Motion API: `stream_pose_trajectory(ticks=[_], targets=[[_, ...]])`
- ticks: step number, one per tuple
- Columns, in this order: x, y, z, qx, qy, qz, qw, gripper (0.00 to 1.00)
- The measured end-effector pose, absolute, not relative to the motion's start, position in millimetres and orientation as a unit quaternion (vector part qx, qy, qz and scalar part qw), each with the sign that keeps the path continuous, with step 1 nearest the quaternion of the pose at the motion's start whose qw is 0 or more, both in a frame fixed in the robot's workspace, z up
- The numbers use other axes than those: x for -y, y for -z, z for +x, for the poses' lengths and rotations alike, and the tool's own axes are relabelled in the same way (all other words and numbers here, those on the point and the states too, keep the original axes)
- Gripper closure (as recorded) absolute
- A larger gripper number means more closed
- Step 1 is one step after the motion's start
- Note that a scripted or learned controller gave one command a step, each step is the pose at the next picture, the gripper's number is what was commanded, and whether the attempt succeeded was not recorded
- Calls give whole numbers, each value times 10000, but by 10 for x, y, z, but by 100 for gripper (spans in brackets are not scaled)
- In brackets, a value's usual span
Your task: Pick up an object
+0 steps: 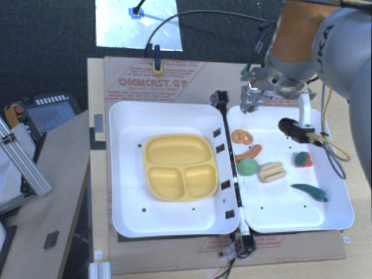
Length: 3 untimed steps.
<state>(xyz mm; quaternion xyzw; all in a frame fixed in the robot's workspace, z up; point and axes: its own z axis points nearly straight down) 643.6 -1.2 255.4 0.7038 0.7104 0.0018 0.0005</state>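
I am hanging my claw (251, 101), fingers' state not discernible, over the far edge of the right bin (337, 211), where a pretzel (242, 136), green ball (248, 167) and bun (271, 171) are lying, near cardboard (152, 81) reading "CHEMCAST".

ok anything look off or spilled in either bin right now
Nothing stands out. The yellow three-compartment plastic tray sits flat in the left white bin; the toy foods, such as the green ball and bread-coloured bun, lie loose inside the right white bin.
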Motion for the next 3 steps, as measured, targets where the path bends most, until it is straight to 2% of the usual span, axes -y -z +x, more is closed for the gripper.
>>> stream_pose_trajectory(ticks=[1,2,3], targets=[[-495,-2439,6500,-7104,-15,7038,2,100],[-1005,-2467,6481,-7104,-18,7038,0,100],[-970,-2465,6482,-7087,-9,7055,5,0]])
